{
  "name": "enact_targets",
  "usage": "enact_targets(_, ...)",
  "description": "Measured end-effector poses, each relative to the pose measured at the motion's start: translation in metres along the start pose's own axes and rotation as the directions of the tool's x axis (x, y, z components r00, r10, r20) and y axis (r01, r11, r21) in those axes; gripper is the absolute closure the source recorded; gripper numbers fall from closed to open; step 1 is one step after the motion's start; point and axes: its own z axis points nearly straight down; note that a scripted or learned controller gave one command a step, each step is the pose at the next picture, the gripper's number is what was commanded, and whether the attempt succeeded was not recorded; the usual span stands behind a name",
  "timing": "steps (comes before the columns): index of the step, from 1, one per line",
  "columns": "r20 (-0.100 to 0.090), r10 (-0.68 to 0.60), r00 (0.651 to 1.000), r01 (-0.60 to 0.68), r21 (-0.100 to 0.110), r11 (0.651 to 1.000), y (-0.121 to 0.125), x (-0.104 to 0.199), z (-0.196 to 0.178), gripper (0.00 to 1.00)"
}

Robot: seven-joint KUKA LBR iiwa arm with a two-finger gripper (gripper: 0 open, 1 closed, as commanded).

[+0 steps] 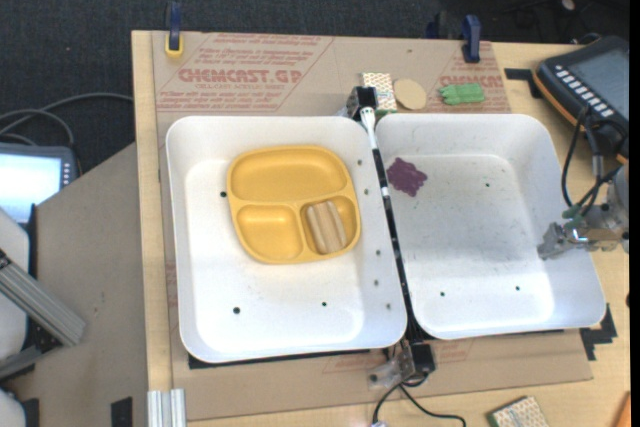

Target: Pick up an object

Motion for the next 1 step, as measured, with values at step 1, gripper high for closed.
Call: enact_targets(1,0.001,-0.006,1.000,0.006,-0.003,1.000,0.0555,0.0025,0.0585,1.00)
